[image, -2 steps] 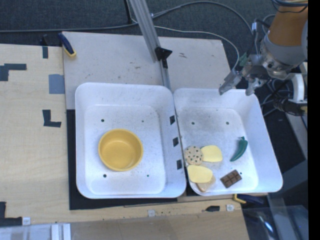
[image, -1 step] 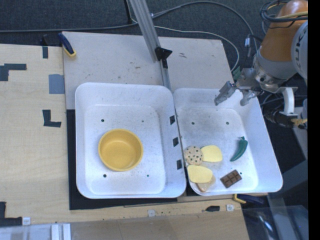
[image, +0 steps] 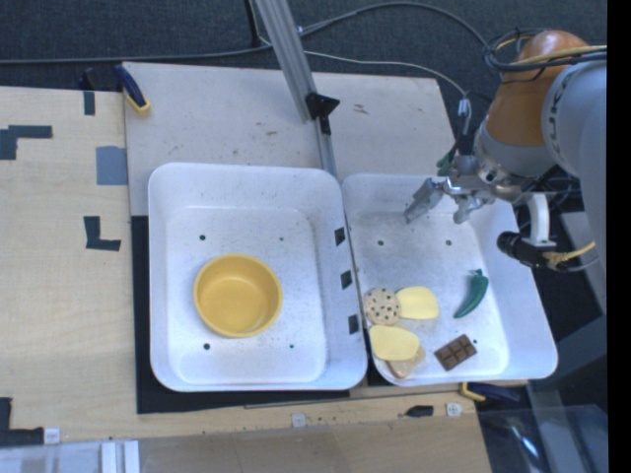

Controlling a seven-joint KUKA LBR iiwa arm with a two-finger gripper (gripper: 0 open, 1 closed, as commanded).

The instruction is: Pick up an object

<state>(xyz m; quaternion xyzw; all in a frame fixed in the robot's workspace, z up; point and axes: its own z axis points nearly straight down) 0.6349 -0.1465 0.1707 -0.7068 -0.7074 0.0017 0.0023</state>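
My gripper (image: 440, 208) hangs over the back of the right bin (image: 521, 363), its two fingers spread open with nothing between them. The objects lie at the bin's front, well below it: a green pepper (image: 472, 295), a brown chocolate bar (image: 455, 352), a speckled cookie (image: 382, 306), a pale yellow piece (image: 418, 304) beside it and a larger yellow piece (image: 394, 342) with a tan slice (image: 404, 367) under it. A yellow bowl (image: 237, 295) sits in the left bin (image: 173, 195).
A grey metal pole (image: 296, 62) slants down from the top to the gap between the bins. Cables trail across the bench behind the right bin. A yellow-and-blue clip (image: 133, 91) lies at the bench's back left.
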